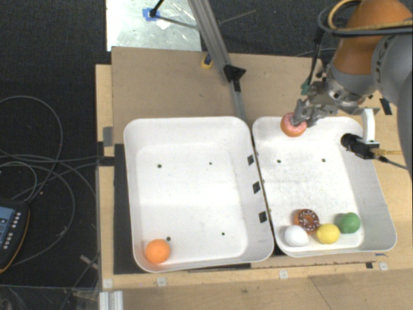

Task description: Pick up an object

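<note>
- The grey arm (393,57) is reaching in from the right, its orange band (368,28) sitting above the wrist.
- The gripper (301,118) is pointing down and leftward, its fingers closing around a pink doughnut (293,126).

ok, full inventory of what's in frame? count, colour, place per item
bins: 2, white, side by side on the bench
orange ball: 1, orange, near-left corner of left bin
pink donut: 1, pink, far edge of right bin, at the gripper tip
chocolate donut: 1, brown with sprinkles, near edge of right bin
white ball: 1, white, beside chocolate donut
yellow ball: 1, yellow, between white and green balls
green ball: 1, green, near-right corner of right bin
gripper: 1, grey, on pink donut; grasp unclear
</note>
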`<action>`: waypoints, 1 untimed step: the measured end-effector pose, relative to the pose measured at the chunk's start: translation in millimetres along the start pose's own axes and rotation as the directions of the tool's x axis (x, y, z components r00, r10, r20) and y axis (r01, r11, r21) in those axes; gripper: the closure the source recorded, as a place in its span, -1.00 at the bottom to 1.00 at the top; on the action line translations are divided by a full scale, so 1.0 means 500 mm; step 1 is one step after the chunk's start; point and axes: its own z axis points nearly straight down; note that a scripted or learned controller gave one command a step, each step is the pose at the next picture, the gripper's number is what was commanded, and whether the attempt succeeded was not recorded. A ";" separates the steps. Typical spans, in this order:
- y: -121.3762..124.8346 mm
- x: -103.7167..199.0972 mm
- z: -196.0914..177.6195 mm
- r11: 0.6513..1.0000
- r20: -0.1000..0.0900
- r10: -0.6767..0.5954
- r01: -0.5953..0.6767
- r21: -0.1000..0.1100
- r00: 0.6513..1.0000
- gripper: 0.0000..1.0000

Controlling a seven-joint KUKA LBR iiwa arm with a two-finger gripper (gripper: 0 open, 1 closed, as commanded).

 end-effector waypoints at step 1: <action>0.009 0.116 -0.031 1.000 -0.003 -0.005 0.005 0.003 1.000 1.00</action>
